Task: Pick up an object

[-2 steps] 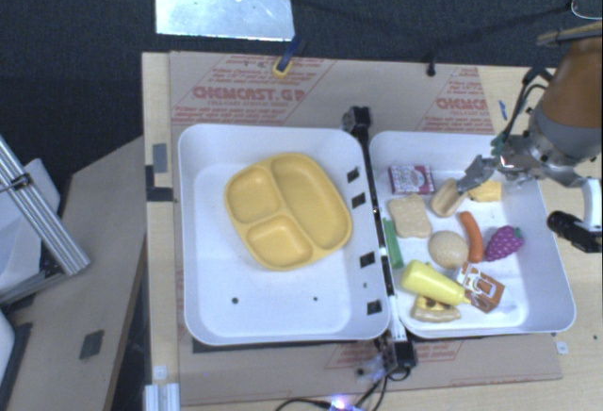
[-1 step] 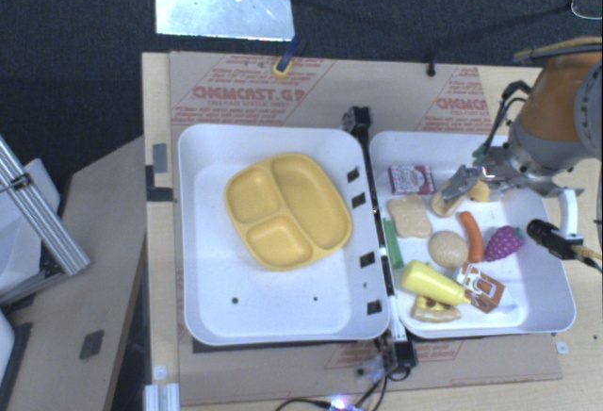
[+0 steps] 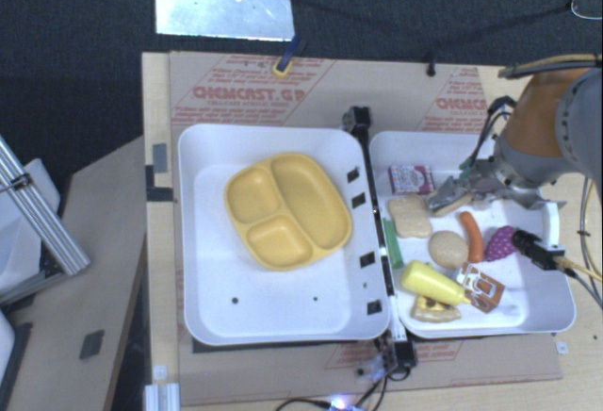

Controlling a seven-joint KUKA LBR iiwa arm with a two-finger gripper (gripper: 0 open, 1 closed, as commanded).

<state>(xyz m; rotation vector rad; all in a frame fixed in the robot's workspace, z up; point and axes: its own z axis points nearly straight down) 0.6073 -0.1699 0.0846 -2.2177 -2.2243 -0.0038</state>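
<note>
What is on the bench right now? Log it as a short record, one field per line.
left bin: holds a yellow divided plate
right bin: holds the small items
items: pink packet, toast slice, sausage, round bun, purple piece, yellow bottle
arm: reaches in from the right
gripper: low over the right bin, between packet and toast slice
grasp: nothing seen between the fingers
</note>
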